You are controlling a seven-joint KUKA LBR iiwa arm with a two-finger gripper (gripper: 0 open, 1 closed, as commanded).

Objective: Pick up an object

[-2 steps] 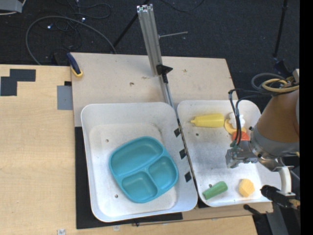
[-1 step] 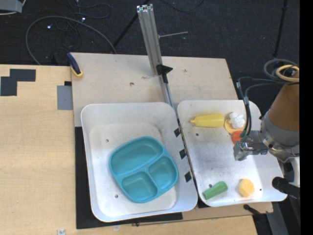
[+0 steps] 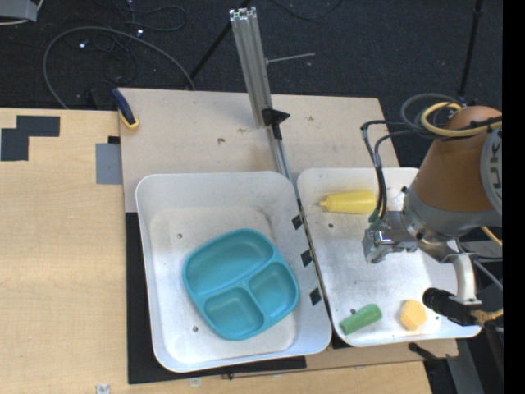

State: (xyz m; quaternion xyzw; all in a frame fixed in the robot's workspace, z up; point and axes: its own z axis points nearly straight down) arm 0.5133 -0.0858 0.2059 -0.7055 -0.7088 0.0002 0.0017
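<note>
Near edge first: R bin (image 3: 344,281) has a small green piece (image 3: 361,318) lying flat by its near-left corner. A yellow block (image 3: 413,314) sits just beside it to the right, apart from it, not touching.

Over in the L bin (image 3: 164,212), a teal plate (image 3: 239,283) w/ three compartments lies flat, angled, nothing in it. Wide and shallow, so prob a poor pick for a two-finger tool.

Mid-bin now: the gripper (image 3: 379,245) hangs over bare floor of the R bin, pointing down-left, w/ the orange-banded arm behind it. Can't tell how far it's open from this angle, and nothing visibly in its grasp.

Just beyond it, near the far-left corner of the same bin, a yellow bottle (image 3: 349,203) lies on its side, nozzle toward the bin divider.

So three candidates, all in the R bin, none lifted yet; approach stage, I'd say. The bottle is closest to the tool. To do it well:
- centre over the body, not the tapered nozzle
- close across the short width, square to its long axis
- go low enough to get round the curve, else it'll prob squirt out sideways
- watch the bin wall on that side.

Farther back: an aluminium post (image 3: 250,64) rises from the bench behind the bins, and a blue-and-yellow tool (image 3: 125,107) lies at the far-left corner.
</note>
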